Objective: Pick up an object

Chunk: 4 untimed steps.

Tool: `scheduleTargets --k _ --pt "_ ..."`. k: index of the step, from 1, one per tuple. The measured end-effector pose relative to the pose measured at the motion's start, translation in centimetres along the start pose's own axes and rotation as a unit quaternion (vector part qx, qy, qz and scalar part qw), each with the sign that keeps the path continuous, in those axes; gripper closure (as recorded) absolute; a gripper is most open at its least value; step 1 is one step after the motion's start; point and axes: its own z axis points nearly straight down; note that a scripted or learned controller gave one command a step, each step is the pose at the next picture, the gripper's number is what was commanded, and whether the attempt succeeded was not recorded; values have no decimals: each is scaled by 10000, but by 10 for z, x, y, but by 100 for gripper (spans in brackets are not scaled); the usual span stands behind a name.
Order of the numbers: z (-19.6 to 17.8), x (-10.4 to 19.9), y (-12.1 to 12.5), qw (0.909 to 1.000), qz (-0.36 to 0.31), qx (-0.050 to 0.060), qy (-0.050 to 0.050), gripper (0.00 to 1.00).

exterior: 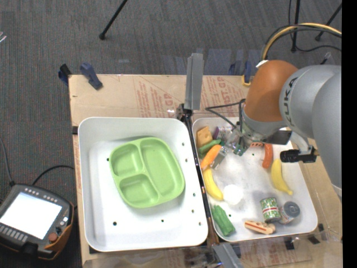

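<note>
My gripper [230,148] hangs low over the upper left part of the right bin [310,206], under the arm's orange band. It is right beside an orange carrot [210,157] and a green pepper [208,146]. I see nothing held in it. Below the carrot lies a yellow banana [212,185], with a white ball [232,195] next to it. A tan bread piece [203,134] sits in the bin's top left corner.
The right bin also holds a red sausage [268,155], a second banana [279,177], a green can [270,209], a grey can [290,210], a hot dog [259,226] and a green cucumber [224,220]. A green divided plate [147,172] lies in the left bin [89,149].
</note>
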Motion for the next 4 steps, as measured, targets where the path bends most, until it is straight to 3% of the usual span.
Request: scheduleTargets --k 1,2,3,4 --pt "0 0 0 9999 -122 -9 10 0" --pt "2 0 -8 9995 304 -13 39 0" --pt "2 -43 -106 9932 1167 -10 32 0" --pt "-9 -43 -105 9934 1148 -17 29 100"
